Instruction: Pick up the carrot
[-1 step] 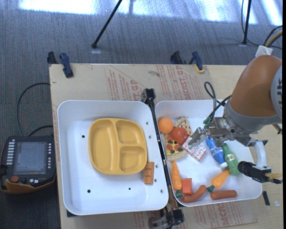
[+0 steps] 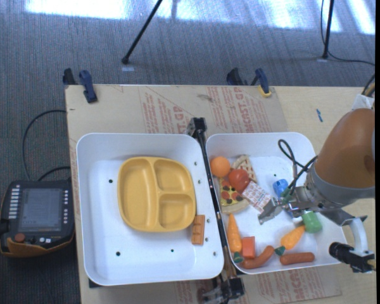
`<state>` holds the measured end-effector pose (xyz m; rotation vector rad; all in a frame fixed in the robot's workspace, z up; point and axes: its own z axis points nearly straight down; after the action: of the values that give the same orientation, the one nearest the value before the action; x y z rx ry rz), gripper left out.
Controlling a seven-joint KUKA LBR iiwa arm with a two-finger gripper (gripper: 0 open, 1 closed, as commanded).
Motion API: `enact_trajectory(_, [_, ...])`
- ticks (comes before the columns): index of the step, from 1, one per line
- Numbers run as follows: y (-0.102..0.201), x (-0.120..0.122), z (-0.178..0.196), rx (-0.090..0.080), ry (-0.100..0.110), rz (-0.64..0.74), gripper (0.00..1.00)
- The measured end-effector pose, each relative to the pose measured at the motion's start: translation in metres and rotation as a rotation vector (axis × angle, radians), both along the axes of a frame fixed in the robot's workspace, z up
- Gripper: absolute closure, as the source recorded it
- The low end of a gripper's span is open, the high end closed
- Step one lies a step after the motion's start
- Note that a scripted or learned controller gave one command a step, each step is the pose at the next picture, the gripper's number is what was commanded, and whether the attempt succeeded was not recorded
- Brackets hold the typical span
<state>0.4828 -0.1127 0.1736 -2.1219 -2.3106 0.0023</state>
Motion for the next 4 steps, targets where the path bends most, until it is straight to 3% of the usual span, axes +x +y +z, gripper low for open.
enact_trajectory(1, [-0.051, -0.008, -0.087, 0.001, 0.000, 0.129, 0.00])
enact_trajectory(2, [0.058, -0.001, 0.014, 0.000, -0.004, 0.240, 0.00])
enact_trajectory(3, [-0.024, -0.008, -0.070, 0.001, -0.001, 0.362, 0.00])
enact_trajectory(4, [-0.044, -0.007, -0.086, 0.002, -0.003, 0.622, 0.00])
